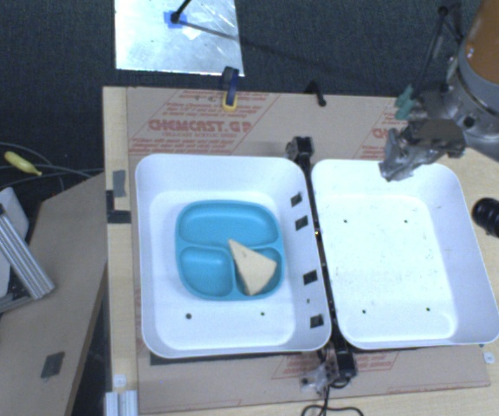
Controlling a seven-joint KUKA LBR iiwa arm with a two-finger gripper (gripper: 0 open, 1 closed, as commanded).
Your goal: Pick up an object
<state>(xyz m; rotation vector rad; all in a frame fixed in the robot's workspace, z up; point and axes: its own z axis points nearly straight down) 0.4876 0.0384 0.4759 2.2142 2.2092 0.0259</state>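
Dark, finely speckled carpet surrounds a pale bench board printed with faded red lettering; a crinkled, silvery sheet lies flat on the carpet beyond the board's far edge. Two shallow white bins of smooth, glossy plastic with rounded corners sit side by side on the board, joined along their shared edge by a row of small black clips.

The left bin holds a turquoise plate, a rounded rectangle of matte plastic moulded into compartments; a tan wedge, triangular, with a dull, slightly rough face, lies in the plate's near-right compartment, its point towards the plate's middle and its broad end against the plate's right rim. The right bin has a floor lightly flecked with dark specks.

The grey metal gripper hangs over the right bin's far rim, well apart from the wedge; above it rises the arm, its orange band smooth and rounded. Whether the gripper is spread or closed cannot be told, as it reads as one blurred, angular grey mass.
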